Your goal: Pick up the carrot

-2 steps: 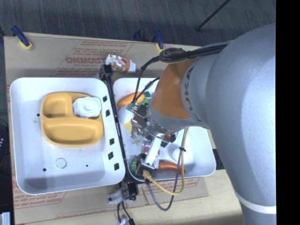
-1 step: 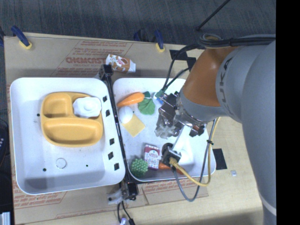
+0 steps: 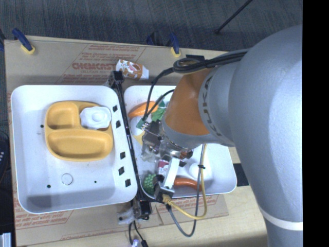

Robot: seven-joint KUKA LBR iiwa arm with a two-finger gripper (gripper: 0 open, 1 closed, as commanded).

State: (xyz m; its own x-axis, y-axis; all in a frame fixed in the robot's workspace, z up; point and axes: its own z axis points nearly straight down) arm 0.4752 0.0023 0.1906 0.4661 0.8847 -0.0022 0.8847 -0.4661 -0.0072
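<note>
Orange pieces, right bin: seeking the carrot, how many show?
2. Far orange piece at the right bin's left; near orange piece by its front wall. The arm may hide others.

Even, fairly bright overhead light leaves a soft grey shadow inside the shallow white plastic left bin (image 3: 43,200), while the big rounded grey arm (image 3: 272,102), nearest the camera, looks slightly soft.

Dark grey carpet (image 3: 103,9) is seen up at 12 o'clock. The bench (image 3: 244,210) is covered with printed cardboard (image 3: 97,60), pinned by blue clamps (image 3: 23,40) at 10 and 12. A thin dark pole (image 3: 241,9) is spotted at 1.
</note>
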